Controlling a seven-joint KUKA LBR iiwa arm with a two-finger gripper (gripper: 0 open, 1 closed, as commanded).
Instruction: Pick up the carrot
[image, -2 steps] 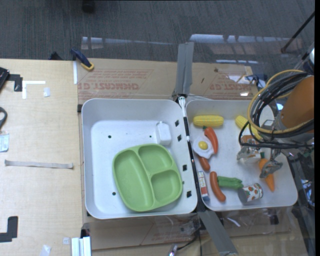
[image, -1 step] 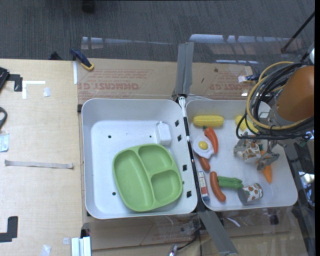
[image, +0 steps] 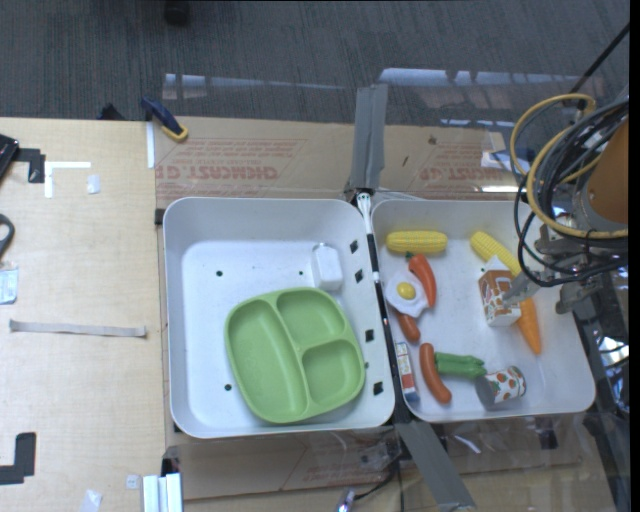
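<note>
Seen from the overhead camera, the small orange plastic carrot (image: 530, 328) lies ungrasped on the floor of the right white bin (image: 560, 400) just below the tool (image: 522, 285), so the pickup remains, the cable-draped arm reaching in low from behind the tool, its opening impossible to tell.

Carrot (image: 530, 327) hemmed between carton (image: 498, 296) and bin wall (image: 578, 350).

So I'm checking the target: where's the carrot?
In the right bin, near its right wall, the carrot lies just right of the carton, below the gripper.
</note>
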